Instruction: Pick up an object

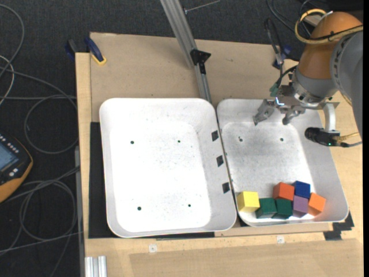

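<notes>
Several small blocks lie along the near edge of the right bin (323, 160): a yellow block (249, 200), a green block (266, 208) with another green one beside it, an orange-red block (283, 190), a blue block (302, 188), a purple block (301, 203) and an orange block (316, 202). My gripper (274, 115) hangs over the far end of the right bin, well away from the blocks. Its fingers (261, 113) are spread apart and nothing sits between them.
The left bin (115, 154) stands beside the right one. A slanted metal pole (184, 33) rises from the bench behind the bins. Cables and a black device lie on the floor at left. A blue and yellow clamp (95, 51) grips the bench's far left corner.
</notes>
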Robot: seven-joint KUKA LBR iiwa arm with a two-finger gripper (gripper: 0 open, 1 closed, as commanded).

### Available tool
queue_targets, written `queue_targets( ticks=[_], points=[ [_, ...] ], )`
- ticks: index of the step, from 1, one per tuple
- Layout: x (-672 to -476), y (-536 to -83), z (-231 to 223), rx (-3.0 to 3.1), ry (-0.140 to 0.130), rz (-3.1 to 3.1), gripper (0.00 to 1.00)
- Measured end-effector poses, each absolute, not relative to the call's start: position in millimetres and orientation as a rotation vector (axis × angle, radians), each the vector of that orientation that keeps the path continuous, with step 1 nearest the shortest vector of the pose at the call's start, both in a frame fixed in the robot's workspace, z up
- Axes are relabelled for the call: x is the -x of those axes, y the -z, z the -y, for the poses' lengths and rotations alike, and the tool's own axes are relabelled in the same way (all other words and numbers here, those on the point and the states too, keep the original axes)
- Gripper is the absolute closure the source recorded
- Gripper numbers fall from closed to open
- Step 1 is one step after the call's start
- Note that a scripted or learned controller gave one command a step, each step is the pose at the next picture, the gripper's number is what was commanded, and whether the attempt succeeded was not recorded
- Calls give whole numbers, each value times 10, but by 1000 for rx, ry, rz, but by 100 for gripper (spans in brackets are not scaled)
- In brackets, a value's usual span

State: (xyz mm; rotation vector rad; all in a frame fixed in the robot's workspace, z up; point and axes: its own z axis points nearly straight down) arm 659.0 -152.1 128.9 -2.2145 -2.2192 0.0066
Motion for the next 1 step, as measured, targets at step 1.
queue_targets(
  ticks=[1],
  points=[
    [-6585,-977,1513,2216,-5,2221,0]
  ],
)
